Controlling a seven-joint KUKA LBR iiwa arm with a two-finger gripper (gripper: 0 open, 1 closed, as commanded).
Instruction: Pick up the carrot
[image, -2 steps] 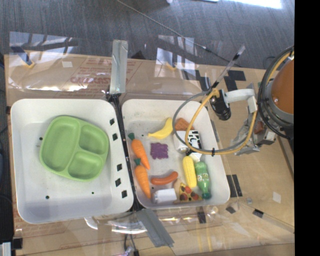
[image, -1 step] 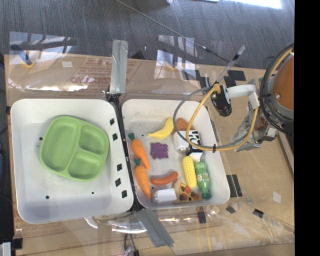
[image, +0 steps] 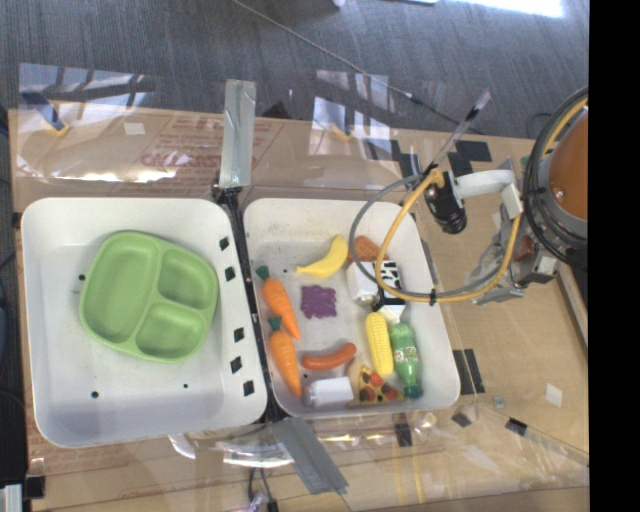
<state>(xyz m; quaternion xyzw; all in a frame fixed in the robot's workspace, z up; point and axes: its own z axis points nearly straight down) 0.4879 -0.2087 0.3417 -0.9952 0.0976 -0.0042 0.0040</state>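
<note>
Two carrots lie in the bin nearer my arm (image: 340, 204), both close along its far wall, the one that meets the other bin (image: 60, 395). The upper carrot (image: 281, 306) has its green top pointing up the view. The lower carrot (image: 285, 361) sits just below it, nearly end to end with it. My claw (image: 503, 272) hangs outside that bin, off its near side and well apart from either carrot. Whether it is spread or pressed together I cannot tell from here.

As I judge it, the wall is the main trouble. Both carrots lie so near it that one side of my claw may land on the rim, or find no room to go down beside the carrot. I would then close on air or only nudge the thing along.

The second worry is aim. If I come down where the two carrots meet, I may pinch neither cleanly.

A carrot also tapers and looks smooth, so a grip near the thin end could squeeze it out sideways.

Neighbours matter too. The sausage (image: 328, 357) lies just beside the lower carrot, and the purple grapes (image: 318, 301) are near the upper one. A drift toward my side could catch those instead.

The reach also crosses the whole bin over the corn (image: 379, 342), the green bottle (image: 405, 358) and the banana (image: 325, 261). Travelling too low would knock them about.
</note>
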